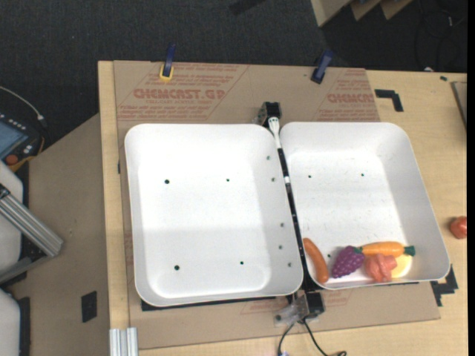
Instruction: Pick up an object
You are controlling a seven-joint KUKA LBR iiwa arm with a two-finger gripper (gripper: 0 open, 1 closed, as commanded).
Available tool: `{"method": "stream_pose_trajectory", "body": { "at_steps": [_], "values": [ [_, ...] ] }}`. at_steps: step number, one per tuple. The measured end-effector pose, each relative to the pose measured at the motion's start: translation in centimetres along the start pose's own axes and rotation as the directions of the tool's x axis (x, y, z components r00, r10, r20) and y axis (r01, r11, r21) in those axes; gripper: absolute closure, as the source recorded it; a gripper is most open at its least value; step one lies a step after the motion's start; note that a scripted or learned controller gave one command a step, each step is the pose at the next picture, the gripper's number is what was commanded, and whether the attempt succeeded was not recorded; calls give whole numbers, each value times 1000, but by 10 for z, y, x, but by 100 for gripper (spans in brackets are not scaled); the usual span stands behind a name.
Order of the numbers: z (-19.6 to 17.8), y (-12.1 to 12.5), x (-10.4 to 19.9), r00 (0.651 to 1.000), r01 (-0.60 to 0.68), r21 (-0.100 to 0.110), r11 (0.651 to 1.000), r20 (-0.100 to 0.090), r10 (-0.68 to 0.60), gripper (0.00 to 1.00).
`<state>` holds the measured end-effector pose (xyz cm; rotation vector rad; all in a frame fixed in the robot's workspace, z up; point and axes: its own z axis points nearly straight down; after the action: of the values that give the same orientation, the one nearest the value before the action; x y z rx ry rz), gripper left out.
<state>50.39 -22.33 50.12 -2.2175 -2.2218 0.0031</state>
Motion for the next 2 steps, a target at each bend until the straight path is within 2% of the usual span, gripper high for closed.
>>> {"method": "stream_pose_trajectory", "body": {
  "at_steps": [1, 2],
  "values": [
    [-5, -25, 0, 1000, -2, -3, 1000, 1, 2, 100],
    [4, -24, 0, 1000, -2, -3, 1000, 1, 2, 100]
  ]
}}
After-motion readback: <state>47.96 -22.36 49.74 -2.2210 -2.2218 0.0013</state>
